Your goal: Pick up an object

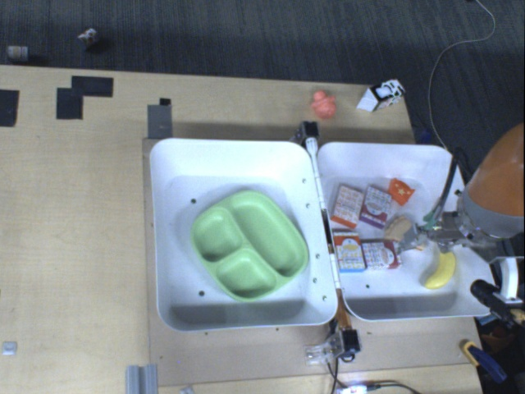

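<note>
Arm reaching into the right bin among small packets and a banana.

On the pale wooden worktop (74, 220), the left bin (172, 302) of smooth white plastic holds a glossy green tray (248, 243), rounded and split into three compartments. The right bin (385, 158) holds several flat printed card packets (361, 206), a small orange packet (401, 190) and a curved yellow banana (440, 271) near its right wall. The metal gripper (417, 231) sits low just above the banana's upper end, beside a tan lump (398, 228); whether its grip is open or closed cannot be told, and nothing is seen held. A knobbly pink lump (324, 103) lies on the worktop behind the bins.
</note>
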Robot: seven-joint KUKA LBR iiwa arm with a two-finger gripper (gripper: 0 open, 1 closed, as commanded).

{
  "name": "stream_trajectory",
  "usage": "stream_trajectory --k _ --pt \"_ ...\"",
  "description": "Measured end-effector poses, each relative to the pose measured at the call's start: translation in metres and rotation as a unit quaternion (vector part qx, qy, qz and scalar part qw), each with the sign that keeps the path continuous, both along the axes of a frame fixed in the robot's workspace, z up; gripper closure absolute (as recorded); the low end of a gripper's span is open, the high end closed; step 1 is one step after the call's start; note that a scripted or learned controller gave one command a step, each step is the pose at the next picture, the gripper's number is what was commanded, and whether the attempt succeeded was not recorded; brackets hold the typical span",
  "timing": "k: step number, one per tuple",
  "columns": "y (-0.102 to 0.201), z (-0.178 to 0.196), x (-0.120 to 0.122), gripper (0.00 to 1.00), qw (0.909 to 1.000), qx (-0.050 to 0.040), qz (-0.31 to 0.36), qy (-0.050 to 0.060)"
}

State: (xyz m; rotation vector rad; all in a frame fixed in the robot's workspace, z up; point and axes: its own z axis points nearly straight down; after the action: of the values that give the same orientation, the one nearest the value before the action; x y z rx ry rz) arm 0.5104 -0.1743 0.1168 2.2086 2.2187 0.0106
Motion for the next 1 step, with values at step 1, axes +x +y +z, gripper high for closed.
stream_trajectory --k 1 --pt "0.0408 -0.0301 0.0470 0.00 1.0000 0.0008 0.000 0.002"
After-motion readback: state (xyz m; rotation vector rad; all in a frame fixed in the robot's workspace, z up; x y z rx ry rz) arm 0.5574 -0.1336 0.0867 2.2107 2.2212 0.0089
